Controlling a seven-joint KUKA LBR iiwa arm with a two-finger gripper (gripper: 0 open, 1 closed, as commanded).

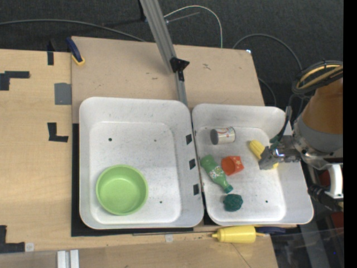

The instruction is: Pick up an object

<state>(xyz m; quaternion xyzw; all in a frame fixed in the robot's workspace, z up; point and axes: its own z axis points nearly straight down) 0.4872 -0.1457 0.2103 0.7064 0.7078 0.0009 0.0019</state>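
Camera view, slanted down on both bins; take this as your stock list.

Right bin [290, 205]: holds all the small candidates, bunched toward its left and middle, which leaves you bare floor on the arm's side for an approach.
- Grey can [222, 135], lying on its side near the back wall.
- Yellow piece [256, 148], just beside the gripper [269, 159]; judged the likeliest target, since it is the nearest thing to the tool.
- Red block [232, 164], touching or nearly touching the green bottle [216, 173], which lies flat and slanted.
- Dark green lump [233, 202], near the bottle's cap end.

Left bin [89, 116]: one green bowl [121, 190], upright in the front left corner, well apart from everything you might pick.

Outside the bins: a yellow bottle [237, 234] lying on the bench at the front edge of the right bin, beyond the working area.

Gripper: low over the right bin's right half, reaching in from the arm [323, 116]. You cannot tell how wide the pincer stands; its tips read as a dark, blurred cluster. Nothing can be made out between them, so count nothing as held.

Hard to read: the arm's body is cut off at the right. The yellow piece's far end may sit under the gripper's tip, though the blur leaves that unsure. The lump's shape is too small to name.
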